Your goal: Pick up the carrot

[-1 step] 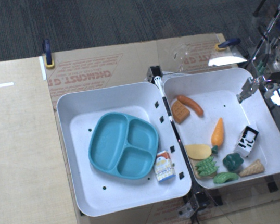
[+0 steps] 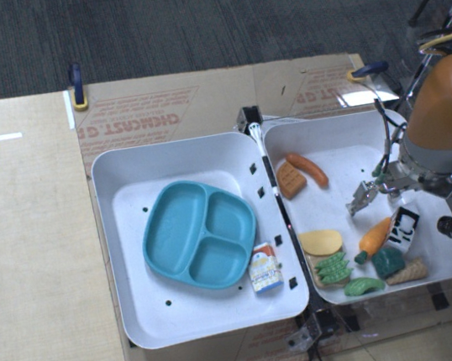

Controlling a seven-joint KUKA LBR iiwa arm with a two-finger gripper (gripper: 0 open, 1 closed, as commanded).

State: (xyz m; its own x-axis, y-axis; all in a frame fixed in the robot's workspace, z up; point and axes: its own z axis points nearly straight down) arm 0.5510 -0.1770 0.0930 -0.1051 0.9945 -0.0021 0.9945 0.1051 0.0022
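Hovering in the right bin [image 2: 333, 129], the hand [image 2: 363, 198] holds nothing, and whether it is wide or narrow I cannot tell. The carrot [image 2: 377, 236] lies just below it on the bin floor, beside a yellow wedge [image 2: 322, 243] and green toy vegetables [image 2: 333, 269]; the grasp and lift both remain.

- Carrot [image 2: 376, 237]: smooth orange plastic, slight sheen.
- Divided plate [image 2: 199, 234]: matt teal plastic.
- Bins [image 2: 128, 259]: smooth white plastic.
- Counter [image 2: 28, 275]: pale wood, matt.
- Hand [image 2: 363, 197]: bare grey metal.
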